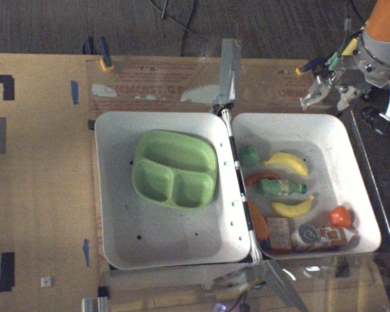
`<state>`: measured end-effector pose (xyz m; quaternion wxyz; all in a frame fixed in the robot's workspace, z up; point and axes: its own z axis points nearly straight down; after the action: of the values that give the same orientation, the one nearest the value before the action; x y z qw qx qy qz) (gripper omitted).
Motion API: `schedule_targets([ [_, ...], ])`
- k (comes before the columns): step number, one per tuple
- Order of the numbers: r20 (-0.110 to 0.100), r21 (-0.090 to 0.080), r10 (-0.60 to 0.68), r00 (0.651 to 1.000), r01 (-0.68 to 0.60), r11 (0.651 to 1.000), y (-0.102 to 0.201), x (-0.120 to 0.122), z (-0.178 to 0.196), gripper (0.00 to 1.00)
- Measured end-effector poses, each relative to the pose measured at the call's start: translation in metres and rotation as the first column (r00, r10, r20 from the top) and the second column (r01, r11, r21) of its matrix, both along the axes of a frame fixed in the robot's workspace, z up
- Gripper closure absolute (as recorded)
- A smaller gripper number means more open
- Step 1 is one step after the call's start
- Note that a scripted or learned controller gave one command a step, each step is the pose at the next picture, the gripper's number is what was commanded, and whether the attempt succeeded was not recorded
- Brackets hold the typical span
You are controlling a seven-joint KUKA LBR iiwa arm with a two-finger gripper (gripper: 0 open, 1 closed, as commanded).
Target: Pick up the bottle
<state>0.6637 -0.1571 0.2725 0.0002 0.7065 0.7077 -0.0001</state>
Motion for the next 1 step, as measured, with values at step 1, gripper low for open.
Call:
schedule_targets([
  [1,-0.001,0.0,-0.088,0.996,0.088,0.996,0.03,0.0012,-0.1206,0.0],
])
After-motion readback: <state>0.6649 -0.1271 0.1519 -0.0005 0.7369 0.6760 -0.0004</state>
